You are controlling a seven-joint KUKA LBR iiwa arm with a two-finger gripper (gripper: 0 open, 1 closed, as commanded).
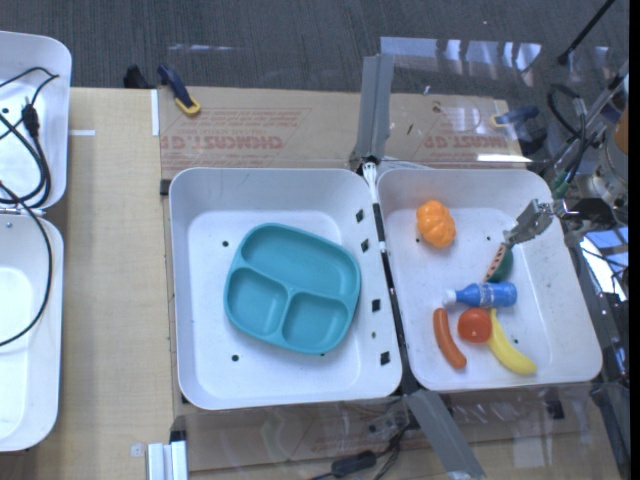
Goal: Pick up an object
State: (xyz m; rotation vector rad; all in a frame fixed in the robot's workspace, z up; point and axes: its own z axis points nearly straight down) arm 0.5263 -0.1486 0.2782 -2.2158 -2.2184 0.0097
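Tool hovers (tilted) above right bin, near carrot.

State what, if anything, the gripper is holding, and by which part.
Nothing is held. The gripper hovers over the right bin, above the toys and apart from them.

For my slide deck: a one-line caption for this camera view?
Gripper poised over right bin of toy food; teal divided plate in left bin.

lab | white bins on bench | loose cables
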